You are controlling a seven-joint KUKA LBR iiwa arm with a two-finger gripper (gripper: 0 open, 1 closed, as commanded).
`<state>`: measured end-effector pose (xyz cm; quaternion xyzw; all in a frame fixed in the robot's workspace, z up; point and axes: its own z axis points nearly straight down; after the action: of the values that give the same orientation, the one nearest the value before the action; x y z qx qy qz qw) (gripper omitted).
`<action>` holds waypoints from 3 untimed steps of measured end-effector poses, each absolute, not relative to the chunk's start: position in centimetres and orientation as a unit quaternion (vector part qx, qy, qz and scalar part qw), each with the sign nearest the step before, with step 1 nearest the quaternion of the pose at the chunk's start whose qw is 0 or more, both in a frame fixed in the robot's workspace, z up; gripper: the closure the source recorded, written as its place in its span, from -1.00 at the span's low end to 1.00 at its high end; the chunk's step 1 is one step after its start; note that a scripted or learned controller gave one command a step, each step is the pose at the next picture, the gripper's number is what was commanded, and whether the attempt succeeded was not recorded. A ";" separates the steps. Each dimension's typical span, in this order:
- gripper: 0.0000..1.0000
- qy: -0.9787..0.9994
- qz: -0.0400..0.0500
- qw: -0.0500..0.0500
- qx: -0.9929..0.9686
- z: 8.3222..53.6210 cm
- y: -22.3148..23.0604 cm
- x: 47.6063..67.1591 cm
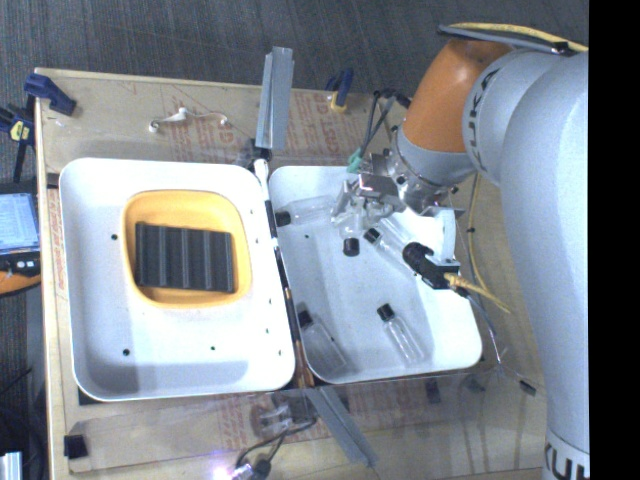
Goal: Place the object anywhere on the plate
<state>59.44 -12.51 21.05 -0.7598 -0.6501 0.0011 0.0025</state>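
In the left bin, the yellow plate sat with a dark ribbed block on it. Over in the right bin, clear vials with black caps lay scattered: one at seven o'clock, another at five. The gripper hovered at the bin's twelve o'clock, its grip impossible to tell.

plate in left bin | 2 vials in right bin
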 end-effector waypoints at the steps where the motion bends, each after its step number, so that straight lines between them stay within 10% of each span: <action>1: 1.00 -0.709 0.000 0.001 -0.705 22.0 -5.6 62.5; 3: 1.00 -0.863 0.001 0.002 -0.506 19.1 -0.7 61.6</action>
<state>61.59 -0.71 19.10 -0.5059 -0.8626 0.0014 0.0022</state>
